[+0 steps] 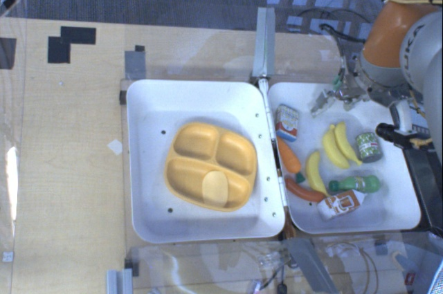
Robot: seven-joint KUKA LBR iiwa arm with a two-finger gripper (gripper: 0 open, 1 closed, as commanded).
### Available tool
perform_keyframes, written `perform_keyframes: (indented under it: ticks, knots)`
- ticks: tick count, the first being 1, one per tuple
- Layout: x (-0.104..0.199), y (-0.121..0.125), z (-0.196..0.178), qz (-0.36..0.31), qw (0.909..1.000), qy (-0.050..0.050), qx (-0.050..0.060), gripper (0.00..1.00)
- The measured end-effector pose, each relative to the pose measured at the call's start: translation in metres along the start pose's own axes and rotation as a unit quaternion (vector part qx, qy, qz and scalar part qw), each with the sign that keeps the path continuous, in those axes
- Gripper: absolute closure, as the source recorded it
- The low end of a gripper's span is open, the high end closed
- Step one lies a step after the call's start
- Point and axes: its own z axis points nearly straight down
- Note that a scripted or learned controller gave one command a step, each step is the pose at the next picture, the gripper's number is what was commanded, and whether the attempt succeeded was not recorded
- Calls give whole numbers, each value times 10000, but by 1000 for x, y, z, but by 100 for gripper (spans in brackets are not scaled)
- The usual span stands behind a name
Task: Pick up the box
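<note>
A pale wooden bench is sitting in front of a strip of blue-grey carpet, and it is carrying two shallow white bins side by side. The left bin is holding a yellow divided tray with a pale oval piece lying in its near compartment. The right bin is holding the clutter: a small box with a red and white face is lying near the bin's left wall, towards the far side, just above a carrot. A second, brown and white carton is lying near the front edge, touching a green bottle. Three bananas are resting in the middle, a red sausage-like piece is lying below the carrot, and a green can is sitting at the right.

The grey arm with its orange band is reaching in from the right, and the gripper is hanging over the far part of the right bin, well apart from the small box. Its metal fingers are standing spread, with nothing between them
</note>
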Motion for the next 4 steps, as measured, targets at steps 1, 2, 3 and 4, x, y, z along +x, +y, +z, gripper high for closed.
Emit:
perform_keyframes:
  ticks: [1, 2, 3, 4]
  knots:
    - [29, -13, 22, -314, 9995, -6, -13, 0]
    - [67, 12, 22, -250, 9997, -12, 1, 0]
    - [73, -18, 21, -21, 10000, -5, -17, 0]
    - [74, -15, 8, -33, 10000, -4, -62, 100]
